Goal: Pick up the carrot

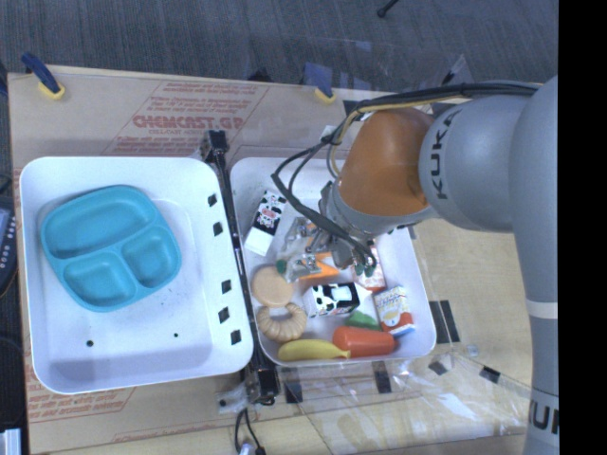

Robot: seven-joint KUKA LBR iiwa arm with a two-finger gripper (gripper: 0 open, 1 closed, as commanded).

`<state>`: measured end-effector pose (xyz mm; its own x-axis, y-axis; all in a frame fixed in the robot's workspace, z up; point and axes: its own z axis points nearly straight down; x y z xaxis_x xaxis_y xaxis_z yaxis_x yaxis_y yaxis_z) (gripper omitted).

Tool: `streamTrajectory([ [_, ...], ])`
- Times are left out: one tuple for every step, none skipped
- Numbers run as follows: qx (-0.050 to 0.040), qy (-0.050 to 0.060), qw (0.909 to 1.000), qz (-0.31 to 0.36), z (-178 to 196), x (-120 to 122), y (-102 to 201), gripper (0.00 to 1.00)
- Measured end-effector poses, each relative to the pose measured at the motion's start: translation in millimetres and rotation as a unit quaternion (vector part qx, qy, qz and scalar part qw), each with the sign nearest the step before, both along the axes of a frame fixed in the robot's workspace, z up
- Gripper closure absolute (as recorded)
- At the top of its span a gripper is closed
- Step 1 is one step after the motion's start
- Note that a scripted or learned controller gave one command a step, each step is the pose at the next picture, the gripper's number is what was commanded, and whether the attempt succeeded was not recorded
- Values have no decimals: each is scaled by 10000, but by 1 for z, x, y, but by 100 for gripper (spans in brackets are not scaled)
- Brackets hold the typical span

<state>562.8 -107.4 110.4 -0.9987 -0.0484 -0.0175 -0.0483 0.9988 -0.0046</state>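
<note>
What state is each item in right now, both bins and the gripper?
Blue three-compartment plastic tray: flat in left white bin.
Orange carrot with green top: lying in right white bin, not held.
Yellow banana: lying beside the carrot.
Two-finger gripper: low over toys; finger state unclear.

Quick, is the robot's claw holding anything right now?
Gripper: down in the right bin, over an orange piece; cannot be told whether it grips anything.
</note>
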Motion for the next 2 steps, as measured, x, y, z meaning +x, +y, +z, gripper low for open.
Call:
streamTrajectory([
  [14, 63, 9999, 145, 35, -54, -12, 100],
  [-29, 25, 9692, 2464, -10, -17, -8, 100],
])
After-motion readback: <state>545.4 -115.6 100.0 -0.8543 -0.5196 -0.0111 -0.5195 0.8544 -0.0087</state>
